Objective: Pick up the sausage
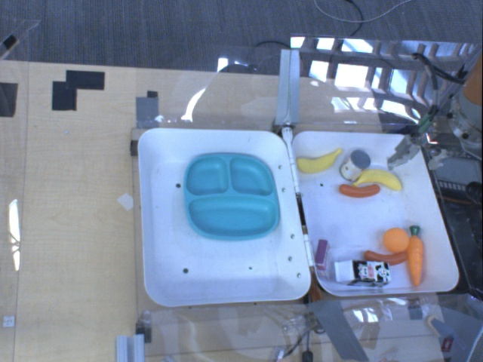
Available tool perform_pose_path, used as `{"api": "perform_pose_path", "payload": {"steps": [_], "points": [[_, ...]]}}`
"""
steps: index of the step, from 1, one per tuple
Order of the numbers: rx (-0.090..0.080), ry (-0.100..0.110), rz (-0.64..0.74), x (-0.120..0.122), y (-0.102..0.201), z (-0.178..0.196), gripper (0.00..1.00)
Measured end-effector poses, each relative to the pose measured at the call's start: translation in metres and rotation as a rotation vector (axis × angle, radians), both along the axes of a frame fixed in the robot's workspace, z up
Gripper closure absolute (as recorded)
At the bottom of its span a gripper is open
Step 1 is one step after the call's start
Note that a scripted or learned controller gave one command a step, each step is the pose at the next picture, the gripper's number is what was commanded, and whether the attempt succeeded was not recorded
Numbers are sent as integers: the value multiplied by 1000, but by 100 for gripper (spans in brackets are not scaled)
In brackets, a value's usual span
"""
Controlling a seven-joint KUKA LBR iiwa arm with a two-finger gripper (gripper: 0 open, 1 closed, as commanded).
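My jaws are hovering at the right bin's far right rim; I cannot tell whether they are apart. Far to their left, the left bin is holding a blue divided plate. The sausage is lying just left of them, touching a banana. The bench is stretching away leftward.

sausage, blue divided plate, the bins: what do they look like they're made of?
Sausage: looks like moulded plastic toy food, with a smooth, uniform orange-red skin; rubber or vinyl is possible.
Blue divided plate: probably moulded plastic, an even turquoise with rounded compartment ridges and a soft sheen.
Bins: seemingly thin formed white plastic, semi-gloss with rounded corners; painted metal can't be ruled out.
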State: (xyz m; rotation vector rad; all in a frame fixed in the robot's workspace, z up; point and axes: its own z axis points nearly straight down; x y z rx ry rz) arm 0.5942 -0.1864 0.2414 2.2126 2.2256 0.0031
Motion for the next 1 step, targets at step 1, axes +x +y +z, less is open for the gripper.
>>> {"api": "perform_pose_path", "payload": {"steps": [1], "points": [[-3,-8,310,17,39,-152,0]]}}
